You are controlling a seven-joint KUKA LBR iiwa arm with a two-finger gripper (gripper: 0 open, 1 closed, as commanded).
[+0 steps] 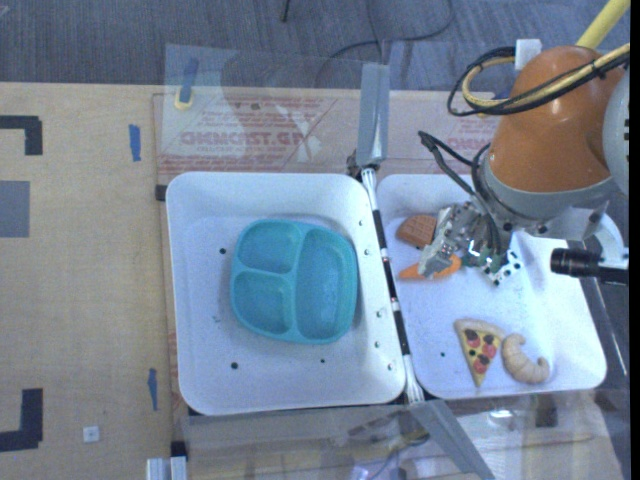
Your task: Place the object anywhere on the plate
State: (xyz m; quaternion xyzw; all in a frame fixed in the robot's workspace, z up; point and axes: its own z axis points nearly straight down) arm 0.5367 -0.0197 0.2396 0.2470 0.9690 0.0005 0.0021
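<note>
A teal divided plate (295, 280) lies in the middle of the left white bin (195, 368). My gripper (443, 251) is down in the upper left part of the right white bin (580, 368), right over an orange carrot-like piece (425, 270) that sticks out to its left and beneath it. A brown biscuit-like piece (414, 230) lies just left of the gripper. The arm's orange band (550, 118) and grey wrist hide the bin's upper right part.
A pizza slice toy (478, 348) and a pale shrimp-shaped toy (526, 360) lie near the right bin's front edge. The ridge where the two bins meet (385, 278) runs between the gripper and the plate. Cables loop above the arm.
</note>
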